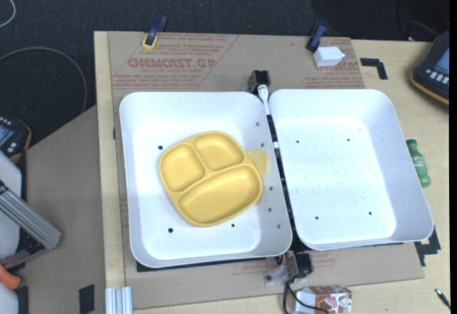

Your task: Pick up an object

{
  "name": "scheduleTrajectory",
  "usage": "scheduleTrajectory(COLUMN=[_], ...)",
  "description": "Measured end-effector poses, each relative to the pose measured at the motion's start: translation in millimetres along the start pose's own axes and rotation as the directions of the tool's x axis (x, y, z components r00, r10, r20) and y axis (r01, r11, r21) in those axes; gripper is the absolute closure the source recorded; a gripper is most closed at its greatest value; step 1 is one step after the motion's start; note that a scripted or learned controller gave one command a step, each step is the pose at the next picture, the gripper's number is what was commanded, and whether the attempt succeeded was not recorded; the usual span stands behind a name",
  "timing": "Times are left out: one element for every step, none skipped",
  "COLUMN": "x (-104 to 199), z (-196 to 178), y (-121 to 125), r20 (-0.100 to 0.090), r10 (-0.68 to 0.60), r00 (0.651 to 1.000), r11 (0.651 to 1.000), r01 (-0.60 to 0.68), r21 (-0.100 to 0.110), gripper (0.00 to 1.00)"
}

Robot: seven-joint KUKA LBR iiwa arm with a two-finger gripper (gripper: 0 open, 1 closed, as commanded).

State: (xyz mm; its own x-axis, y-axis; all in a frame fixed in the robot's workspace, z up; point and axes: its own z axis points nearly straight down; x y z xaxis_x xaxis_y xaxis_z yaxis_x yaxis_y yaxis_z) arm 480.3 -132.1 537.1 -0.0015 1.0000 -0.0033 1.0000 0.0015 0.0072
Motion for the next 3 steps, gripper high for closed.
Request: scheduleTrajectory(x=[15.5, 14.0, 145.4], z=[125.7, 107.7, 164.6], y=[-2.6, -0.6, -2.3], r20=[-0.006, -0.001, -0.007], r10=[0.002, 0.000, -0.013], r00=[1.000, 1.000, 1.000], r11=[1.000, 1.000, 1.000], r01=[-0.002, 0.000, 0.013], r21=[0.021, 0.001, 0.015], gripper=[1.00, 1.00, 1.00])
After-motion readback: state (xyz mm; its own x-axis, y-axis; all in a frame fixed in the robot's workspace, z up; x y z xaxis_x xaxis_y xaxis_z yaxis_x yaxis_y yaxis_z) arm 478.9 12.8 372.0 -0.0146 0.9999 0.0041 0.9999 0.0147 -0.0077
